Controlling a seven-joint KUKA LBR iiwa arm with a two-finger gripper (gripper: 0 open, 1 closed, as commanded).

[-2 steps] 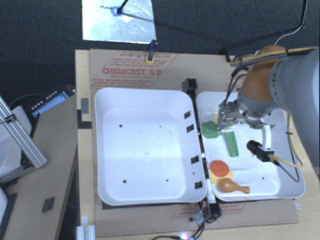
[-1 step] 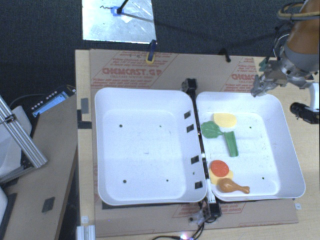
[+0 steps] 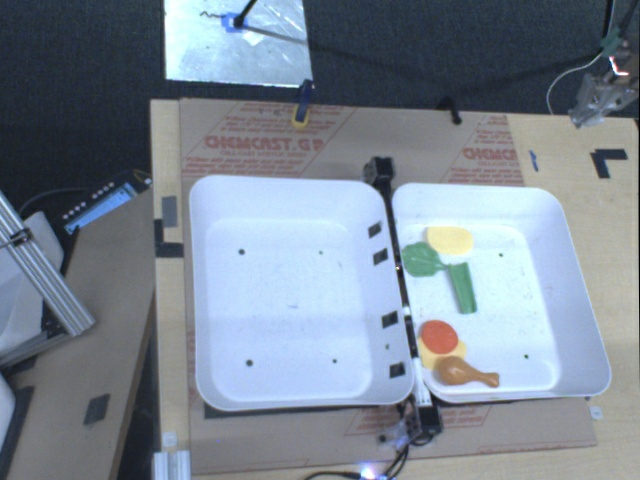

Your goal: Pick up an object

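Right white bin [image 3: 560, 268] held green spoon [image 3: 445, 271] lying handle toward the near side, yellow piece [image 3: 450, 239], orange-red round piece [image 3: 439, 337], brown drumstick [image 3: 464, 372] pointing right, left white bin [image 3: 215, 268] beside it

Two bins are set side by side on the counter [image 3: 330, 133]. All items are found in the right bin [image 3: 560, 268], toward its left wall: a flat piece [image 3: 450, 239] farthest back, a leafy piece [image 3: 420, 260] to its left, a stick [image 3: 463, 288] just in front, then a round piece [image 3: 439, 337] and a drumstick [image 3: 466, 373] nearest the front.
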